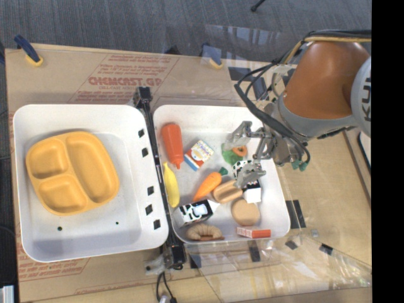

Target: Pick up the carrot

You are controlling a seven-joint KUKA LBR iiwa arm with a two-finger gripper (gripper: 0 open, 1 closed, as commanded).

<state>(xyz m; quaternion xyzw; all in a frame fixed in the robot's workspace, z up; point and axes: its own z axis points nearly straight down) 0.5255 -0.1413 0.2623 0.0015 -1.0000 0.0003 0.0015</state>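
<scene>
- Two shallow white bins side by side on a cardboard-covered bench (95, 81).
- In the left bin (38, 245), a yellow divided tray (71, 171) with three compartments, lying flat.
- In the right bin (208, 115), a clutter of toy food.
- Carrot (207, 185) near the middle of that bin, lying at a slant, thick end up and to the right, tip down and to the left.
- Just beside its thick end, a hot dog bun (226, 192); past its tip, a small black-and-white carton (195, 211).
- Left of the carrot, a banana (171, 184) along the bin wall, and above that a red-orange bottle (172, 144).
- Above the carrot, a small colourful box (198, 154), well clear of it.
- Along the front of the bin: a croissant (202, 232), a round bread roll (245, 213), a small red-and-white packet (254, 233).
- Gripper (247, 169) low over the right part of the bin, reaching in from the right, over a black-and-white spotted item (242, 166) and close to a green-and-orange piece (237, 151).
- Fingers: open or closed, cannot tell amid the clutter.
- Carrot to the left of and slightly below the gripper, near but apart, not between the fingers.
</scene>
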